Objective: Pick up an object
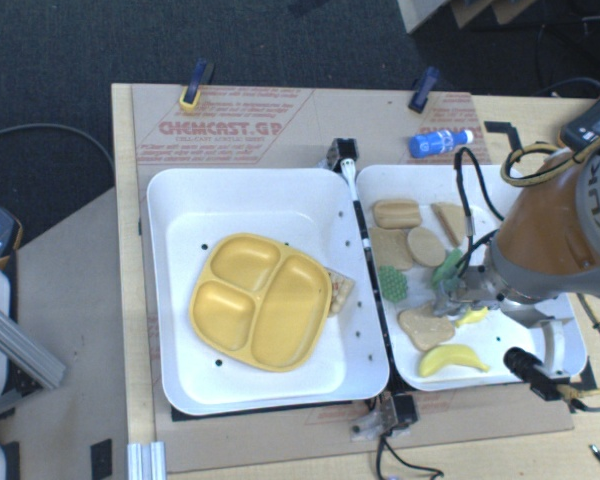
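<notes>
The right bin (525, 348) holds several toy foods: a tan loaf (396, 213), a round biscuit (427, 245), a brown stick (448, 223), a green knobbly piece (393, 284), a tan flat piece (423, 325) and a yellow banana (452, 360). My gripper (458, 293) is low in this bin, near its middle, on the grey and orange arm (545, 238) coming from the right. It sits just beside a small green item (450, 266) and a small yellow piece (472, 316). The wrist hides what lies directly under it.
The left bin (180, 208) carries a yellow divided plate (260, 300) with a pale cracker-like piece (340, 290) at its right edge. A blue bottle (440, 142) lies on the bench behind the right bin. Black cables (470, 198) loop over that bin's far side.
</notes>
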Tool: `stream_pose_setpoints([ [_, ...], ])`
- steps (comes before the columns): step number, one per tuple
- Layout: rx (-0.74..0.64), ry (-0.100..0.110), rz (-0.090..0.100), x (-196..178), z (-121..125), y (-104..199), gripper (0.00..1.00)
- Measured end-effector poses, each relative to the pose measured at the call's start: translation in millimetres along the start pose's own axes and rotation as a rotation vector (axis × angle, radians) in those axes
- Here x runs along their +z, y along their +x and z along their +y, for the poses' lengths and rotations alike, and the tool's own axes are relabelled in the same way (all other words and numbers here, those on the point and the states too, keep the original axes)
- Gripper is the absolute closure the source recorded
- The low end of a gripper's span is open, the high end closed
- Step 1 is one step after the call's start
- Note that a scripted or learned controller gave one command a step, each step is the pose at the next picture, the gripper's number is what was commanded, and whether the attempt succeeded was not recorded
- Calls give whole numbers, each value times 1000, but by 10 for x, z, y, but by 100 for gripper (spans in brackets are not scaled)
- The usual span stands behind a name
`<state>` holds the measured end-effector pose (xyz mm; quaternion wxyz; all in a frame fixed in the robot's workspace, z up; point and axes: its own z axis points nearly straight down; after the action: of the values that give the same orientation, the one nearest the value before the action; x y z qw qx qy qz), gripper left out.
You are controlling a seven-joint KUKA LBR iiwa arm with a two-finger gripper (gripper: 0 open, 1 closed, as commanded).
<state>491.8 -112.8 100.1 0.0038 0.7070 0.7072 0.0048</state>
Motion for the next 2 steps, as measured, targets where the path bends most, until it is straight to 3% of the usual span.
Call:
stream_pose_setpoints([
  [2,-2,5,-3,-1122,189,-53,100],
])
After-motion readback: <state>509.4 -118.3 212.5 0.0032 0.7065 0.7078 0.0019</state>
